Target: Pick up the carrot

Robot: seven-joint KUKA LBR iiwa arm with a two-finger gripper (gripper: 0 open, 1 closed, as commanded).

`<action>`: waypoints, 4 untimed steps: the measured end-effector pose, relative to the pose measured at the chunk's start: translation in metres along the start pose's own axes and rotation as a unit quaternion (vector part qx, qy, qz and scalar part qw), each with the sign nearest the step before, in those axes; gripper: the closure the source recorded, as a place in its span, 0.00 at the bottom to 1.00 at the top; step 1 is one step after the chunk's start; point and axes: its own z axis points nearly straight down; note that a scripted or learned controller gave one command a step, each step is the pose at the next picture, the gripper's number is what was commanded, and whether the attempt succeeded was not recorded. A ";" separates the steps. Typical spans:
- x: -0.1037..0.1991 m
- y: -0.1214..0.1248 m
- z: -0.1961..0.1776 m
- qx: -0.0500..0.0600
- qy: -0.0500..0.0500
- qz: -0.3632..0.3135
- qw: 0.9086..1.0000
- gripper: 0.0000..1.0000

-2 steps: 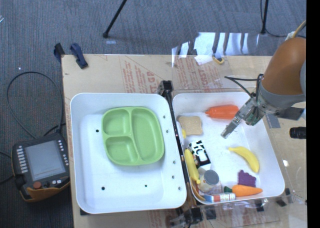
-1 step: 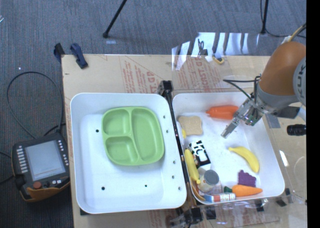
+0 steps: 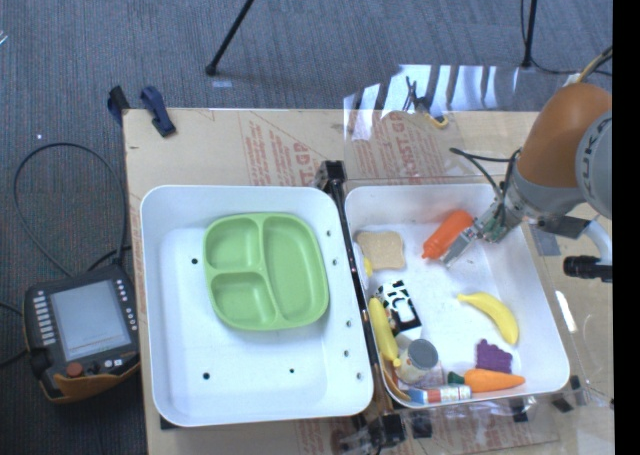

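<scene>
A carrot (image 3: 493,380) with a green stub at its left end lies flat in the near right corner of the right bin (image 3: 535,273). A second, redder orange carrot-like piece (image 3: 446,233) lies tilted in the far middle of that bin. My gripper (image 3: 470,240) reaches in from the right and sits low at this piece's right end, touching or nearly touching it. I cannot make out whether the piece is held. The gripper is well away from the carrot in the corner.
The right bin also holds a toast slice (image 3: 381,249), a banana (image 3: 493,313), purple grapes (image 3: 492,355), a black-and-white item (image 3: 398,305), a small can (image 3: 420,355) and a yellow piece (image 3: 383,333). A green divided plate (image 3: 267,270) lies in the left bin (image 3: 170,343).
</scene>
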 end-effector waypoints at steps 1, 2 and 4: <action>0.021 0.020 0.000 0.001 0.000 0.105 0.994 0.00; 0.067 -0.047 0.002 0.001 0.001 0.010 1.000 0.00; 0.084 -0.043 -0.143 -0.002 -0.003 -0.052 0.999 0.00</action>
